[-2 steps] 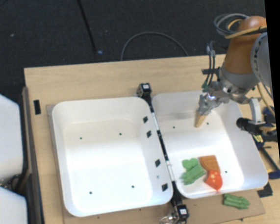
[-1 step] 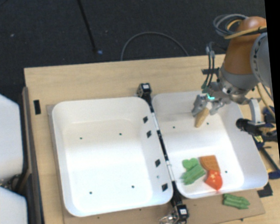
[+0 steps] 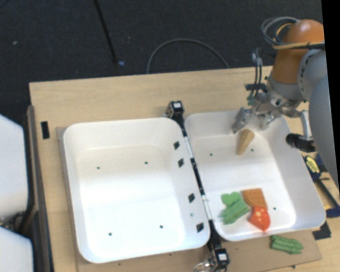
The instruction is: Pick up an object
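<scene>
My gripper (image 3: 254, 120) hangs over the far part of the right bin (image 3: 293, 168), below the orange band of the arm. Directly beneath it, toward the front, a tan wedge-shaped object (image 3: 245, 141) rests on or just above the bin floor; whether the gripper touches it is unclear. At the bin's near edge lie a green toy (image 3: 232, 209), an orange block (image 3: 254, 198) and a red piece (image 3: 259, 218), packed close together and well away from the gripper.
The left bin (image 3: 127, 184) sits beside the right one, with a black-clipped divider (image 3: 192, 178) between them. Another green toy (image 3: 286, 244) lies on the wooden bench outside the right bin's front corner. A cable loops behind the bins.
</scene>
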`<state>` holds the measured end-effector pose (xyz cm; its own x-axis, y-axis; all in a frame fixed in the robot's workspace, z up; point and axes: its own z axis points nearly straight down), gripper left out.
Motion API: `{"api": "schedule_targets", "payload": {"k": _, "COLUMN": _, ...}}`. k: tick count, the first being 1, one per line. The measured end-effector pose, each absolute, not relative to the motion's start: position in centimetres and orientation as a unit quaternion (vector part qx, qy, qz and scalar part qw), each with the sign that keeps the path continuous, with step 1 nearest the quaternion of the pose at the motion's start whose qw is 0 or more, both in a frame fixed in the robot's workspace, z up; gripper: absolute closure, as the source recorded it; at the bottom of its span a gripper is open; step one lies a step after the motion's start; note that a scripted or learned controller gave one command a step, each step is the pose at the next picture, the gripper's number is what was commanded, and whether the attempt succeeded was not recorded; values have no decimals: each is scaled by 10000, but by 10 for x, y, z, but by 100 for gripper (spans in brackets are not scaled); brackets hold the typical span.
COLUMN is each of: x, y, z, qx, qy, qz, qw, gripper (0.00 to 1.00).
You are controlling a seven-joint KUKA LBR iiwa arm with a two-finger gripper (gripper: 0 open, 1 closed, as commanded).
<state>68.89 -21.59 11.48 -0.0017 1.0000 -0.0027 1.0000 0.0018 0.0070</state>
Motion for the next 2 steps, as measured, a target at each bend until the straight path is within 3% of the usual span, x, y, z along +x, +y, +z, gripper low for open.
{"api": "schedule_targets", "payload": {"k": 1, "x": 687, "y": -216, "z": 128, "qx": 7059, "qy": 7083, "qz": -7, "qw": 48, "gripper": 100}}
{"api": "schedule_targets", "payload": {"k": 2, "x": 687, "y": -216, "z": 127, "qx": 7051, "qy": 7091, "qz": -9, "qw": 41, "gripper": 0}}
